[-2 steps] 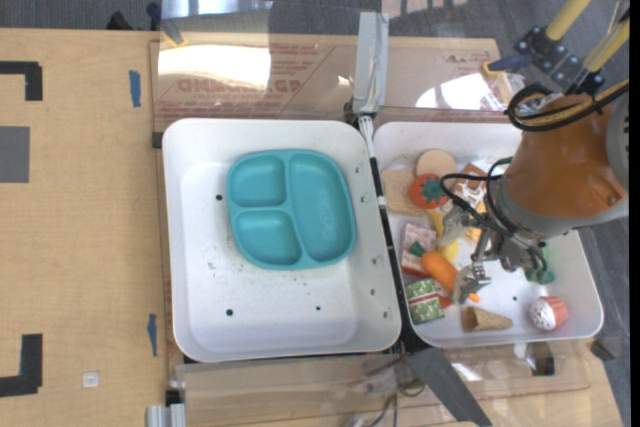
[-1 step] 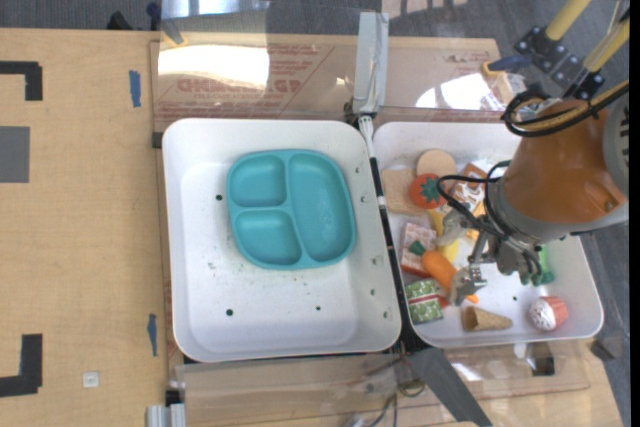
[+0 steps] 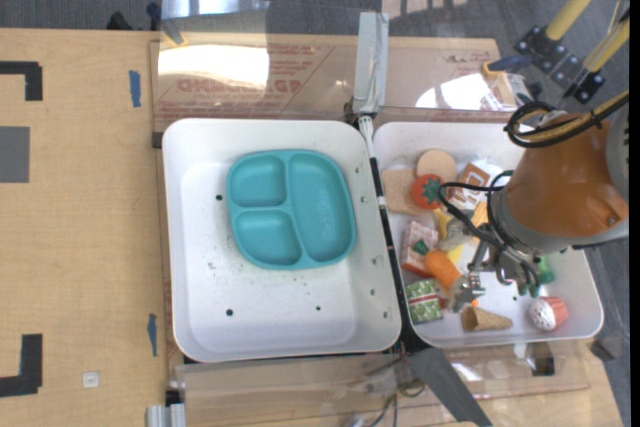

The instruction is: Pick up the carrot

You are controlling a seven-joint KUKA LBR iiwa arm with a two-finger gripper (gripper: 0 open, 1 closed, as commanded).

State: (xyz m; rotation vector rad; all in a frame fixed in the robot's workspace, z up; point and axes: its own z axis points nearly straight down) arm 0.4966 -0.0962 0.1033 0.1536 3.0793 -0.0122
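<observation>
Carrot point(image 3: 441, 264) in right bin point(image 3: 585, 320), among a crowd of toy food. Lies just to the camera-left of gripper point(image 3: 478, 277), slightly farther up the view, near but apparently not touching. Long axis hard to judge: short orange stub, seemingly running from upper left to lower right, toward the gripper. No second arm; single arm descends from the right of the view, orange band point(image 3: 560, 190) directly above the wrist.

Gripper low over the bin, amid cables and dark hardware. Grip state: cannot tell from this view; too cluttered and small. Nothing visibly grasped.

Neighbours of the gripper: green-and-red block point(image 3: 423, 300) to its lower left, cone-shaped piece point(image 3: 485, 319) just below, red-and-white item point(image 3: 546, 314) to its right, tomato point(image 3: 430, 189) well above and left. Pink-red block point(image 3: 418, 245) beside the carrot on the far side from the gripper.

Left bin point(image 3: 190, 315) with teal divided plate point(image 3: 292, 208) well off to the left.

Judgement: carrot not yet picked. Coming move likely needs a short shift left to centre over it; risk of catching a neighbour instead.
</observation>
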